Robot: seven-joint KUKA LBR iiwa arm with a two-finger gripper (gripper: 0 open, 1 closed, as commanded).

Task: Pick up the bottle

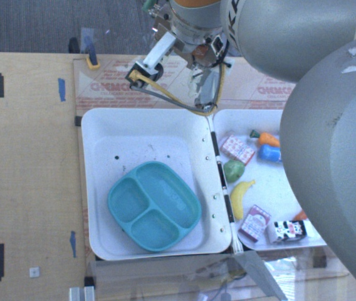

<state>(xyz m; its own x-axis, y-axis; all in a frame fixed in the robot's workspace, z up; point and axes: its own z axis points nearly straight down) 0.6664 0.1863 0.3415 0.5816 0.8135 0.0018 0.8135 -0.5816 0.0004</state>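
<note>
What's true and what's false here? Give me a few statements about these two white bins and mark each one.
1. A teal divided plate lies in the left bin. True.
2. The banana lies on the plate. False: the banana lies in the right bin, on the bin's floor.
3. The gripper is near the far rim, where the two bins meet. True.
4. The black-and-white carton sits in the left bin. False: the black-and-white carton is in the right bin, near its front edge.
</note>
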